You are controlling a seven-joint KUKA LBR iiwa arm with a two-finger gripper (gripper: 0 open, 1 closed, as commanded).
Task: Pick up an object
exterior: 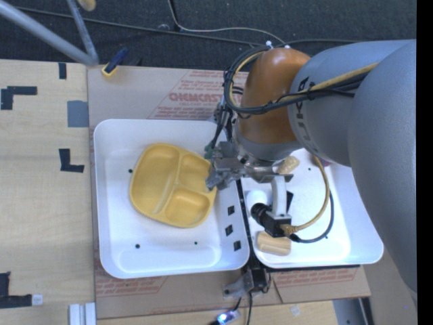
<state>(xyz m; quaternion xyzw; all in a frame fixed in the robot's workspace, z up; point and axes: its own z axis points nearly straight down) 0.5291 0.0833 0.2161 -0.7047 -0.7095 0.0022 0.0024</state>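
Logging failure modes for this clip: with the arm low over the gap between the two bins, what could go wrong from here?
1. The gripper sits at the right rim of the yellow divided plate; a rim contact could tip or shove the plate rather than lift it.
2. The plate is wide and shallow, so a grasp may slip.
3. The arm hangs over the ridge between the left bin and the right bin, and could strike it.

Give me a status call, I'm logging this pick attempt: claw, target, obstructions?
Claw low at yellow divided plate's right rim, left bin. Grip unconfirmed. Arm overhangs right bin; tan block there.
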